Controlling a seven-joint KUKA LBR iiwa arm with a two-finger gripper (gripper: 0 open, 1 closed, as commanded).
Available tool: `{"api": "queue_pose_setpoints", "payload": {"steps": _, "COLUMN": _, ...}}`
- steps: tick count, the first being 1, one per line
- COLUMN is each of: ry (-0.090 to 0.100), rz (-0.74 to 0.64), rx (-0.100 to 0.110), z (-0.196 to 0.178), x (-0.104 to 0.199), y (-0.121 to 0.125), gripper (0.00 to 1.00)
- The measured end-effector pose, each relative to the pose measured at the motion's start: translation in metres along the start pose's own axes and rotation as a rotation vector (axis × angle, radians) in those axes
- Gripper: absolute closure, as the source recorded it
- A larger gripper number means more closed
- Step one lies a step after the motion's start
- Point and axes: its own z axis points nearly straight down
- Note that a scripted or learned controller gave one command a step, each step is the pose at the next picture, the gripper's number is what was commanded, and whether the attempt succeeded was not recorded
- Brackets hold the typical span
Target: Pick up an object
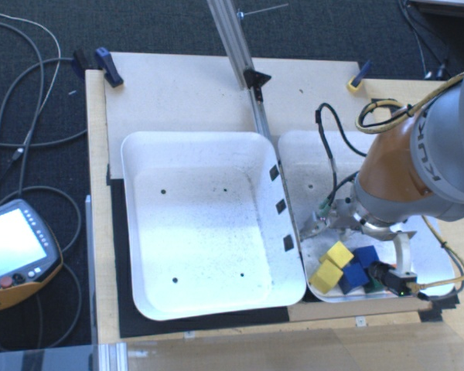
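Objects to pick: a cluster of small blocks lies in the near corner of the right bin point(309, 154), just below and a little left of the pincer.
Yellow blocks point(333, 265): two, touching one another, the upper one smaller and closest to the pincer, the lower one nearer the bin's front rim.
Blue blocks point(360, 266): just right of the yellow ones and touching them, directly under the wrist.
Green piece point(373, 286): a sliver beside the blue blocks, too small to make out.
Pincer point(322, 221): low inside the right bin, left of the orange band, near the wall between the bins; metal parts show, but whether they are apart or together I cannot tell, and nothing can be seen held.
Arm point(441, 157): grey with an orange band, coming in from the right and covering much of the right bin.
Cables point(332, 141): black and yellow, looping above and behind the wrist.
Left bin point(139, 149): white, well left of the pincer, speckled floor.
Teach pendant point(15, 253): on the dark carpet, far left of the bench.
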Motion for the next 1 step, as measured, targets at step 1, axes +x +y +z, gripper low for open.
{"api": "queue_pose_setpoints", "payload": {"steps": 1, "ry": -0.006, "rz": 0.002, "rx": -0.014, "z": -0.1042, "x": 0.0135, "y": -0.0178, "gripper": 0.00}}
